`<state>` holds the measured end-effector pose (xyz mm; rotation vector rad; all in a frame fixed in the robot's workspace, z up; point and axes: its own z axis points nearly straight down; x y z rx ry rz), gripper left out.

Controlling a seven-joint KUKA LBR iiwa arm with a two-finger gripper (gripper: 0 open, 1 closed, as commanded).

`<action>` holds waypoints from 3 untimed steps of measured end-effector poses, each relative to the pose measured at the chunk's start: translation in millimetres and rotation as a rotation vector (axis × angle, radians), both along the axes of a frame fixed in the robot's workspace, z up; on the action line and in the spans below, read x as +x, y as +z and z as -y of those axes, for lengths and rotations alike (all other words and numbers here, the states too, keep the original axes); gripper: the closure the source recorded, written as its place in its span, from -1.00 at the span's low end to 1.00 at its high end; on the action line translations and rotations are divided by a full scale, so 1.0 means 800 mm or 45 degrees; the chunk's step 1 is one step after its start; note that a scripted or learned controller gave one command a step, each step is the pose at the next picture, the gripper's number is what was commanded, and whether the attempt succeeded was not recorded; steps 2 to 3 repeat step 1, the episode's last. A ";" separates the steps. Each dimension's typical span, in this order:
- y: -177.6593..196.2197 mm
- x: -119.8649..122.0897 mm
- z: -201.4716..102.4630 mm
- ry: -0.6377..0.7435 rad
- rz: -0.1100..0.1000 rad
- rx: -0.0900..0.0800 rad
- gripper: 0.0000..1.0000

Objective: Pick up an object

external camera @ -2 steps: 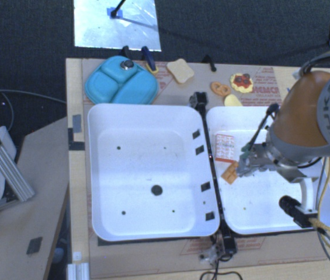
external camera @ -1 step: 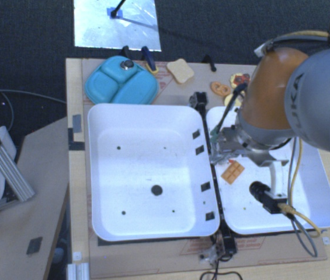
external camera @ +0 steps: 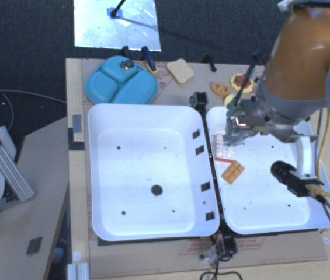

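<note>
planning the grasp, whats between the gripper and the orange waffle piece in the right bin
In the camera view, a pale pink-printed packet lies on the bin floor between the gripper and the orange waffle piece.

You look down from one fixed camera set above the table (external camera: 129, 255), tilted so the far edge sits at the top of the view and the near edge at the bottom; both white bins fit whole, the left bin (external camera: 103, 226) toward the centre and the right bin (external camera: 270, 223) toward the right side; you are far enough to take in dark floor beyond the table and a metal frame (external camera: 4, 162) at the left; the arm (external camera: 308, 57) enters from your right and looms large, nearer the lens than the bins.
</note>
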<state>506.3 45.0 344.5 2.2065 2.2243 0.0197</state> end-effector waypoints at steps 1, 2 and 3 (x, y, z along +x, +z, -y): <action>-0.009 -0.001 0.002 -0.004 -0.015 -0.004 -1.00; -0.009 -0.001 0.002 -0.004 -0.015 -0.004 -1.00; -0.009 -0.001 0.002 -0.004 -0.015 -0.004 -1.00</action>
